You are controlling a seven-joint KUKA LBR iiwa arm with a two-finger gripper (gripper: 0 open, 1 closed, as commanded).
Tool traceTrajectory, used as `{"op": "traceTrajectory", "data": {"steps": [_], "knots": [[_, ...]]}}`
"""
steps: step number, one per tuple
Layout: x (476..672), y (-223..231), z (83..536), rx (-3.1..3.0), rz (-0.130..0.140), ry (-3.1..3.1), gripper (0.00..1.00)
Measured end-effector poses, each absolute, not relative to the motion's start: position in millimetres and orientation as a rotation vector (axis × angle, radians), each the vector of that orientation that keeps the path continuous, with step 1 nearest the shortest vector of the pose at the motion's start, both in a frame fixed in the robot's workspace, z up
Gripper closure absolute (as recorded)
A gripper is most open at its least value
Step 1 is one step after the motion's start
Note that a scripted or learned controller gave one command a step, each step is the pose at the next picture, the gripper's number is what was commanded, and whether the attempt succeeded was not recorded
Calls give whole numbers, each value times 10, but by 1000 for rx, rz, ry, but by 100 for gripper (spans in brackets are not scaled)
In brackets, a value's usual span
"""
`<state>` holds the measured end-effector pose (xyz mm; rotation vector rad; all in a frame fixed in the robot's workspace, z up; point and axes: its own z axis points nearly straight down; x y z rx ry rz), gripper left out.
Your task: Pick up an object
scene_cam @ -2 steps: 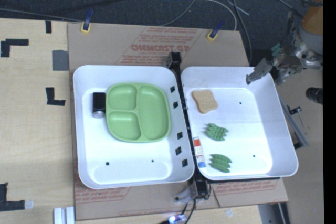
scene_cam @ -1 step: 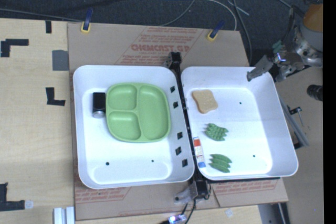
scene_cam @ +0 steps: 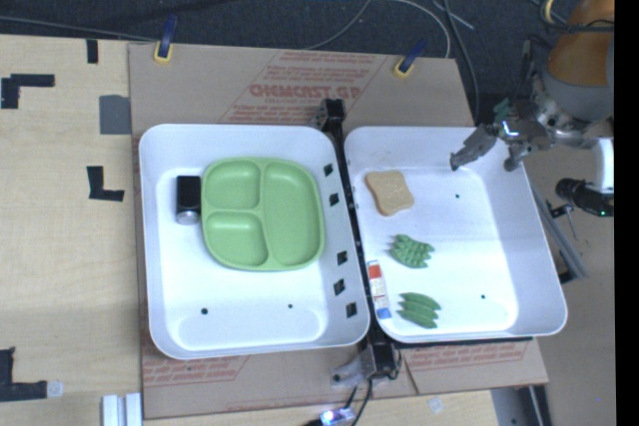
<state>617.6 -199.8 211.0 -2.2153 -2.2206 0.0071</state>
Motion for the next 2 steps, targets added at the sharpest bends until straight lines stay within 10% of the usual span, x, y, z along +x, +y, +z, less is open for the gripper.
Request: {"op": "traceTrajectory", "data": {"steps": [2], "knots": [[6155,-1991,1193,-2217,7,-2220,0]]}}
